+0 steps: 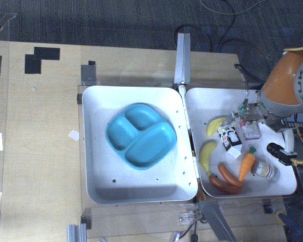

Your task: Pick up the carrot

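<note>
The carrot (pixel 246 166) lies in the lower right of the frame, in the right bin (pixel 288 188), orange body slanting from lower left to upper right with its green top (pixel 252 149) uppermost. Its lower tip sits just beside, possibly touching, the upper of two sausages (pixel 228 174) that lie along the bin's lower wall; a small jar (pixel 265 170) rests just to its right, and a white tag (pixel 234 153) lies near its upper left. Two banana pieces (pixel 208 153) lie further left against the divider, well clear of the carrot. My gripper (pixel 248 121) hangs above the bin's upper middle, over a cluster of small packets (pixel 230 136), and is not on the carrot; I cannot tell from this view how its closing parts stand. The step in hand, as I judge it, is the approach. To do it well, I travel toward the lower right of the frame until I am centred over the carrot's thick mid-body, rotate the wrist so the closing line runs across the carrot's long axis, and descend straight down. I aim for the mid-body, not the tapered tip, because the tip is crowded by the sausages and likely slips. The jar is the closest obstacle; I keep the outer side clear of it. The blue divided plate (pixel 141 135) in the left bin (pixel 96 185) plays no part.
</note>
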`<state>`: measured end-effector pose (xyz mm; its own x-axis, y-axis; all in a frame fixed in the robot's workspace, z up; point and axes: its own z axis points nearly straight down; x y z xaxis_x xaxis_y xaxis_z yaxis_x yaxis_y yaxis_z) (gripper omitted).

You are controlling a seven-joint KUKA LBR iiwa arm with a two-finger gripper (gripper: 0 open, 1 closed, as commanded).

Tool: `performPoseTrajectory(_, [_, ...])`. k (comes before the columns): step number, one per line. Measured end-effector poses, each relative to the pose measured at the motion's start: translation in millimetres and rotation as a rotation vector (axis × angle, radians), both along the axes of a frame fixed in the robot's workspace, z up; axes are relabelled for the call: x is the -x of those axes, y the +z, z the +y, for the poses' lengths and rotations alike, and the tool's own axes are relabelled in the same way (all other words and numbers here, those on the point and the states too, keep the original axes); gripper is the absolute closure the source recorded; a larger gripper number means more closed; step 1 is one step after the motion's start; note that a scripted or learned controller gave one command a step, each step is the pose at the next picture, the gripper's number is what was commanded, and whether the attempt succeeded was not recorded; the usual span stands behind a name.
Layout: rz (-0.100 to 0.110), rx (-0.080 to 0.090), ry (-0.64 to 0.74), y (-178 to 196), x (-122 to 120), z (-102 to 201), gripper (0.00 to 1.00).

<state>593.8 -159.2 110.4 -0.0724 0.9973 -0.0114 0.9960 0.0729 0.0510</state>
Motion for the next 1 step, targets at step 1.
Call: performPoseTrajectory(1, [-0.018, 0.006, 0.022, 0.7, 46.4, 0.9, 0.0])
